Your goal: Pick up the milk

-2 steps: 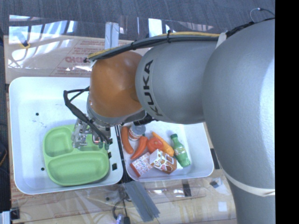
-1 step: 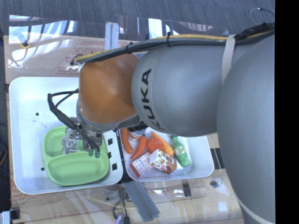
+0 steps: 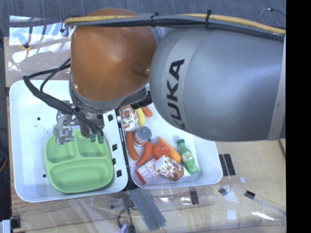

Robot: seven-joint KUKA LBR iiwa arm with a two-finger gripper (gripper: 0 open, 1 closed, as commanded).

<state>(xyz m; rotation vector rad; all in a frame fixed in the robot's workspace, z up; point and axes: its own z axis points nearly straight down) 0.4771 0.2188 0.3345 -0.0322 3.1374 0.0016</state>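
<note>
Tool [image 3: 79,132] of the KUKA arm [image 3: 218,72] hangs over the left bin [image 3: 22,130], w/ its fingers [image 3: 63,130] spread apart above the back compartments of a green divided tray [image 3: 77,171]; nothing is seen between them, and whether the tips touch the tray can't be told from this angle. The milk [image 3: 148,171], judged to be the red-and-white carton, is in the right bin [image 3: 209,176], near its front left corner and just beside the divider wall, so it lies to the tool's right in the picture and toward the bin's near edge, across the wall between the two bins. It appears to lie on its side, long axis approx. along the bin's front wall w/ a slight tilt; label too small to read, so the ID is a judgement. A second carton [image 3: 170,168] sits touching it on the right, a third carton [image 3: 129,118] stands farther back by the divider, and a green bottle [image 3: 187,155], toy carrots [image 3: 146,152] and a small jar [image 3: 142,135] crowd close behind. The coming move likely calls for lifting clear of the tray, crossing the divider and coming down w/ fingers astride the carton's short side; the tight packing against the neighbouring carton could spoil the grip.
</note>
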